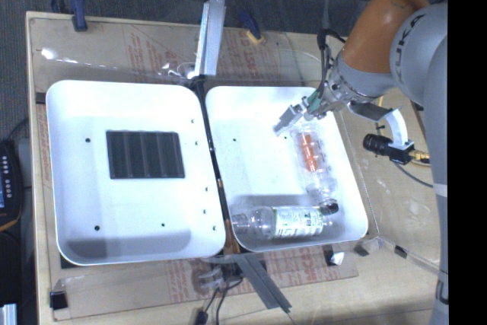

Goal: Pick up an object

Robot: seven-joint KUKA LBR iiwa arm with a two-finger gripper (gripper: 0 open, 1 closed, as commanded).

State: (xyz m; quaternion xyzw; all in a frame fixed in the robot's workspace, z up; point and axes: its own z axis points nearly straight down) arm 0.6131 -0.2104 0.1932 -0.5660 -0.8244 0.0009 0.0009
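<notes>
Lying along the front wall of the right-hand shallow white bin [228, 164], nearest to where I am standing, is a clear plastic bottle with a pale printed label [283, 221], its long axis running crosswise to the bin. Just behind its cap end, a second clear plastic bottle with an orange label [312, 160] is stretching away toward the back of that bin, its dark cap almost touching the first bottle. The grey arm with the orange band [380, 42] is reaching in over the bin's far right corner, and its two-finger gripper [293, 118] is hanging just off the back end of the orange-labelled bottle, slightly toward the bin's middle. Whether its fingers are apart or together I cannot tell from here, and nothing is showing between them. To my eye the orange-labelled bottle is the nearer target: it is lying directly frontward of the gripper, lengthwise away from it. Beside this bin, the left-hand white bin [76, 164] is holding a dark ribbed rectangular panel [144, 154].
</notes>
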